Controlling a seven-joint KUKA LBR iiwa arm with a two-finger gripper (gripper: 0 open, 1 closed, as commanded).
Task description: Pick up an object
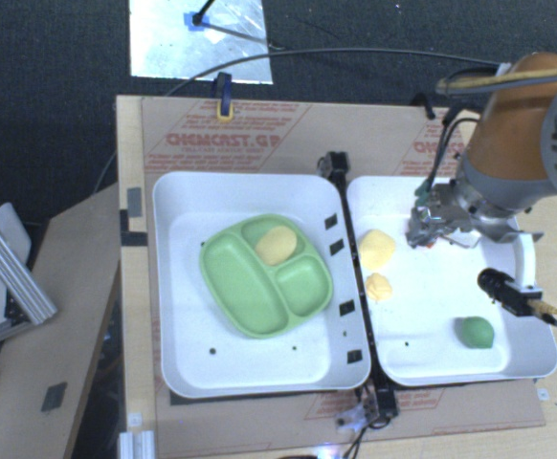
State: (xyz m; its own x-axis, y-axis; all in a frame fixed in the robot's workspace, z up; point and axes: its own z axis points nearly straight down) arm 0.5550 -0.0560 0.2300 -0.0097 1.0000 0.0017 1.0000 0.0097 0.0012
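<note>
In the right bin (537,352) lie two yellow lumps, a larger one (377,248) near the left wall and a smaller one (378,286) just below it, plus a green ball (475,332) at the lower right. A third yellow lump (278,245) rests in the green divided plate (259,277) in the left bin (183,285). My gripper (426,229) hangs over the upper middle of the right bin, to the right of the larger yellow lump, with nothing visible between its fingers.
A black bracket (505,291) juts from the arm over the right bin's right side. Black clips (336,165) sit along the wall between the bins. A blue-yellow clamp (223,97) grips the cardboard's far edge.
</note>
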